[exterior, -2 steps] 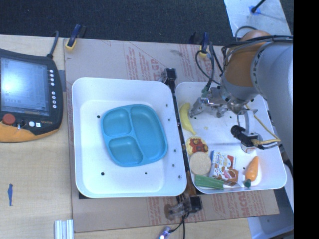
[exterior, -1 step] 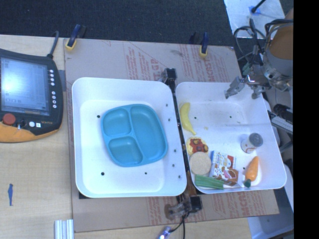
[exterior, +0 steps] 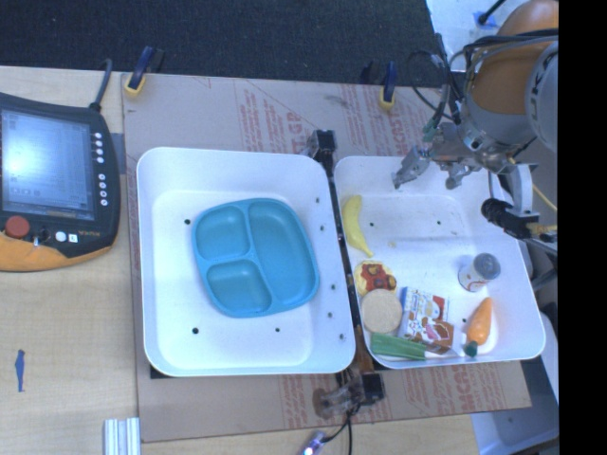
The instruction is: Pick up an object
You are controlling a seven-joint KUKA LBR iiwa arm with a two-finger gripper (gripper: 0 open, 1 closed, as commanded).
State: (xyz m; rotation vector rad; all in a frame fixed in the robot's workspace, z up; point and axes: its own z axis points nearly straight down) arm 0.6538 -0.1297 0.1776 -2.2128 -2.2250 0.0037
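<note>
Hand [exterior: 429, 166] hovers over the 12 o'clock edge of the right bin [exterior: 438, 218], fingers spread, nothing between them. Step in hand, as I read it: choose a target and descend; no grasp yet.

Candidates all sit in the right bin:
- banana [exterior: 355, 224], at 9 o'clock against the left wall, lying roughly 12-to-6
- small can [exterior: 479, 270] at 3 o'clock, on its side from what I can tell
- carrot [exterior: 480, 321] at 4 o'clock, near the right rim
- snack packet [exterior: 425, 317], flat, at 6 o'clock
- round cracker-like disc [exterior: 382, 310] at 7 o'clock, touching the packet
- red-yellow piece [exterior: 377, 278] just above the disc, identity unclear
- green vegetable [exterior: 399, 347] along the 6 o'clock rim, partly under the packet

Doing it well, my judgement: go for the banana or the carrot. Banana is nearest the hand, but the wall crowds one finger, so close across its short axis with fingers lined 3-to-9 and watch the rim. Carrot has more room around it. Skip the 6–7 o'clock cluster: flat, touching items, likely a miss or a double pick. The can could roll.

Counts: 2 white bins, 7 loose items in the right one, one of each. Left bin [exterior: 166, 339] holds 1 blue divided plate [exterior: 254, 256] with 3 compartments. 1 teach pendant [exterior: 52, 188] on the bench [exterior: 57, 349] at 9 o'clock.
</note>
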